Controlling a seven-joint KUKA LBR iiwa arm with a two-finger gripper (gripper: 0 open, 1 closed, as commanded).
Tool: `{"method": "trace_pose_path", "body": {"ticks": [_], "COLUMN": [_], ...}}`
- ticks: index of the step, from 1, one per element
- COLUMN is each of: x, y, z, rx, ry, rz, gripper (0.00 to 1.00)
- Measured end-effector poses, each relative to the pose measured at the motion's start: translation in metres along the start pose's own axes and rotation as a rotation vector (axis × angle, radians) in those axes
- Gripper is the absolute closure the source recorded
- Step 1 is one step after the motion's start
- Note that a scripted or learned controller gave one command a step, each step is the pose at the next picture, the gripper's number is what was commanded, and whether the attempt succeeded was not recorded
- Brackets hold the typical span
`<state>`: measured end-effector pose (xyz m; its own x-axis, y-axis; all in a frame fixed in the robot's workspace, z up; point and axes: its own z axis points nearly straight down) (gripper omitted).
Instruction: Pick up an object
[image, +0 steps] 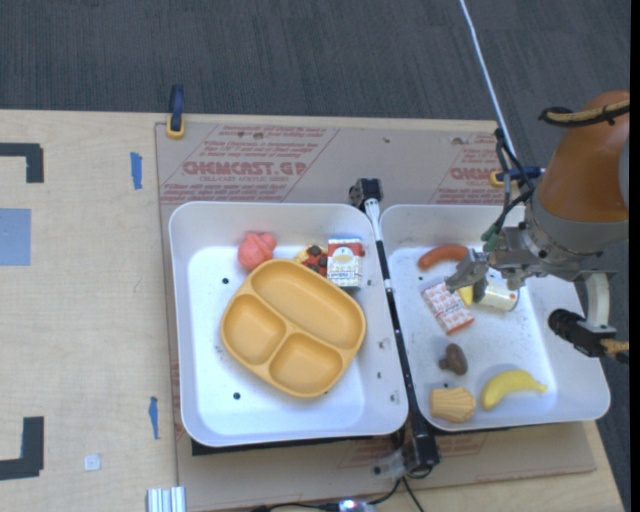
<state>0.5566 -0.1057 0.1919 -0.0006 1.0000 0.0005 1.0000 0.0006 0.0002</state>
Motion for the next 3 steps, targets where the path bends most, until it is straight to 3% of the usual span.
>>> {"method": "trace_pose_path", "body": {"ticks": [1,2,3], "x": [-0.014,-0.014,0.057], "y": [-0.005,-0.004,-0.069], "z": [0.105,0.095,-0.03], "rx": [-0.002,-0.005,-0.002], "ry": [-0.001,-0.001,0.0], "rz": [0.001,0.001,-0.001], "gripper": [0.0,1.0,1.0]}}
